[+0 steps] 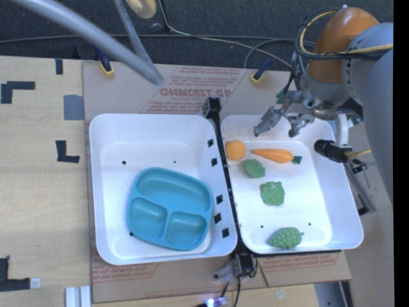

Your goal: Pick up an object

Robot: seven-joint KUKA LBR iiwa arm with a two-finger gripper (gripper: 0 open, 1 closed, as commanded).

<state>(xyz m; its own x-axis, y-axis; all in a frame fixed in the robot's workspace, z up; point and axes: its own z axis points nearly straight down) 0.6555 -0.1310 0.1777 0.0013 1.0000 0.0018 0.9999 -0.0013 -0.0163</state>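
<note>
The claw (280,125) is held open above the right bin (339,197), near a toy carrot (273,155) and an orange ball (235,149); nothing is gripped.

Robotics lab, by look of it. Grey arm (374,56) with orange band reached over tabletop (38,171) marked with black tape pieces. Two white bins (102,171) sat on printed cardboard sheet (192,88) clamped at back edge. Loose cables (211,40) trailed behind. Toy plastic vegetables (272,193), blue divided tray (169,208) as test props.
</note>
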